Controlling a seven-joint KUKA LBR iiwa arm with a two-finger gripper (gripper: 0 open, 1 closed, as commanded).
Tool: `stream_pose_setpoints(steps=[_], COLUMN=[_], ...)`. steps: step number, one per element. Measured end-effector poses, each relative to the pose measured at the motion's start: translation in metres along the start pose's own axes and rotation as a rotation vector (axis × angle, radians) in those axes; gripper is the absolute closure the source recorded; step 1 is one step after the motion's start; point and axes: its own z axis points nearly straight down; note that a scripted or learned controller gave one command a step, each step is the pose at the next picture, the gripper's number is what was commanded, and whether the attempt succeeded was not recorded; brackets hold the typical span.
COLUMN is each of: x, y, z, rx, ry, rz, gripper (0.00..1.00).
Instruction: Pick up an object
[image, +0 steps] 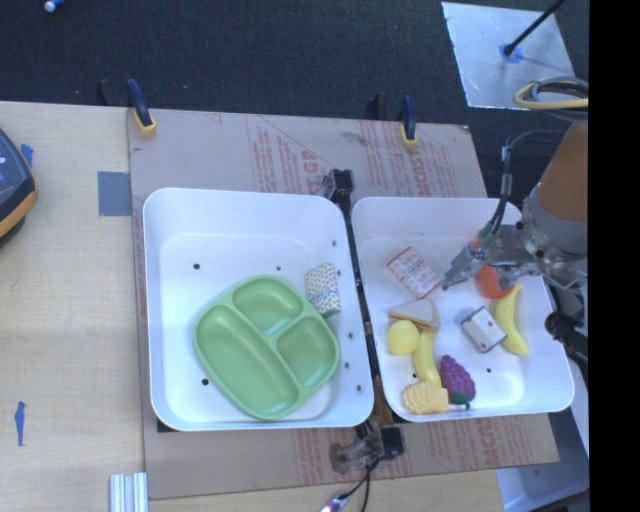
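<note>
Figure. Right bin, gripper low over its far right part. The likeliest target is the small round orange-red toy fruit (492, 282), lying in the right-hand shallow white bin (372, 300) towards its far right side, touching or just beside the upper tip of the curved yellow plastic banana (512, 322). Note that the two-finger gripper (470, 266) sits just left of this fruit, its dark fingers pointing left and slightly near, away from the arm. You should read the fingers as spread apart with nothing between them, though the view is small and this is a judgement. The decisive relation: the fruit lies to the right of the fingertips, beneath the wrist, so the coming move probably calls for a short pull back to the right before closing. The banana's long axis runs far to near, roughly across the fingers' reach. Left of the gripper lies a red-and-white printed packet (411, 269); nearer you see a small grey-white block (483, 329), a toy sandwich wedge (417, 314), a yellow lemon-shaped piece (402, 338) and a purple grape bunch (457, 377). The left bin (160, 300) holds a green divided plate (266, 346).
</note>
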Motion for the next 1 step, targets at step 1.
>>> stream_pose_setpoints(steps=[1], x=[0.0294], y=[-0.0458], z=[0.1159], rx=[0.001], ry=[0.0], rz=[0.0], gripper=[0.0])
